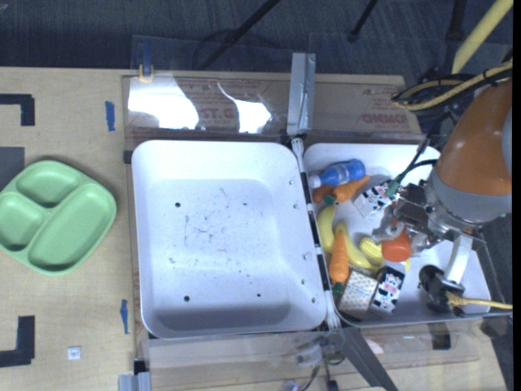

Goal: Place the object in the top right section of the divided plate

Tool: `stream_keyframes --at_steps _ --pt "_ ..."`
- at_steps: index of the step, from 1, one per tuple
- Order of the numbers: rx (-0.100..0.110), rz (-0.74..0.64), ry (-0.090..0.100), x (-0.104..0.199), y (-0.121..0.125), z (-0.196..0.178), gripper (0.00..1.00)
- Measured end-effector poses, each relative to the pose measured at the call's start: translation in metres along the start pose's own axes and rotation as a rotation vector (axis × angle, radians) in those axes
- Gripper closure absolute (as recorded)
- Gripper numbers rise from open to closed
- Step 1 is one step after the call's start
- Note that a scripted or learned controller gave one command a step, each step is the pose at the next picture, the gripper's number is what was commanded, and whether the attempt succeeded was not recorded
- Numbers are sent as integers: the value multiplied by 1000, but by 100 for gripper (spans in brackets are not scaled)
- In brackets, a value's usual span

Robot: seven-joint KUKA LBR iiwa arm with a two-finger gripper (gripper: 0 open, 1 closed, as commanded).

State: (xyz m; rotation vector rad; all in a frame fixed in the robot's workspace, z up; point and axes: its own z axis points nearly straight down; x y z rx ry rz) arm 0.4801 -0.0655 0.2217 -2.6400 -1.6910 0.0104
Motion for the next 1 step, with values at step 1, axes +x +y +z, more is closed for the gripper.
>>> stream_keyframes --at_steps 1 --pt "1 1 -1 0 1 -9 100"
